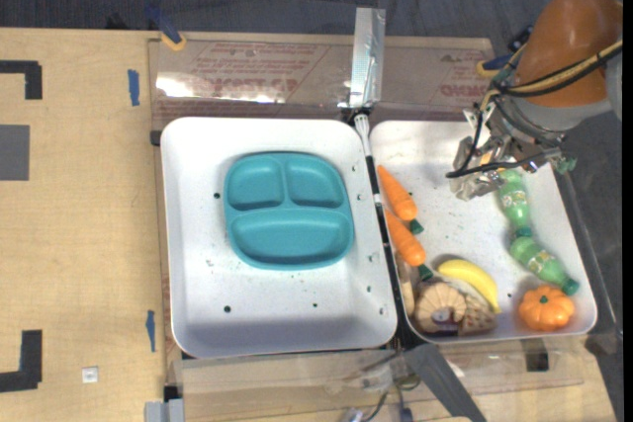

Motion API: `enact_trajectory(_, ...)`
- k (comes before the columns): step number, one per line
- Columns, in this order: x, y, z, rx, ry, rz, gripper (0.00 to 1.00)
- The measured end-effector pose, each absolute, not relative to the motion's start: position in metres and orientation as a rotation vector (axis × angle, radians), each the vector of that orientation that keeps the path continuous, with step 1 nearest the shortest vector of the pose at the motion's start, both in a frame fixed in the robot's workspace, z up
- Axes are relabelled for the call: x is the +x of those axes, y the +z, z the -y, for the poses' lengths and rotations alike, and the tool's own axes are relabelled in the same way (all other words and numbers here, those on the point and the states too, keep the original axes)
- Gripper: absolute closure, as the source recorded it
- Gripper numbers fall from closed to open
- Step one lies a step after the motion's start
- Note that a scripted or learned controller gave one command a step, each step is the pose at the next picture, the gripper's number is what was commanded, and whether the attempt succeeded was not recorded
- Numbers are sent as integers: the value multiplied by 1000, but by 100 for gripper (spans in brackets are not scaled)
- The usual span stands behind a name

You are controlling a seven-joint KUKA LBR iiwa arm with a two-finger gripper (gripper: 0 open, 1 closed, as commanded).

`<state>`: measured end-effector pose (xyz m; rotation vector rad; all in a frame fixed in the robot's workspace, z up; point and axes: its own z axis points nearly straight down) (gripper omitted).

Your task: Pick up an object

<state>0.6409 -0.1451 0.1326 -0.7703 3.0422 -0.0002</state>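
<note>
My gripper [487, 171] hangs over the upper part of the right bin [435, 148], under the orange-banded wrist [569, 44]. It looks open, with nothing between its fingers. Just to its lower right lies a pale green bottle-like toy [515, 201], its top end close to the fingertips. Below that lies a second green toy [539, 255]. Two orange carrots [398, 196] [406, 239] lie along the bin's left wall. A yellow banana [472, 279], a tan round pastry [450, 308] and an orange pumpkin [546, 307] sit at the bin's near end.
The left bin [188, 212] holds a teal divided plate [288, 210]. A metal post [367, 59] stands at the back between the bins. Bare white floor shows in the right bin's upper left, beside the gripper.
</note>
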Motion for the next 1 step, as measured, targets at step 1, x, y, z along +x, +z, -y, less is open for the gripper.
enact_trajectory(1,660,90,97,-789,-2,-3029,100)
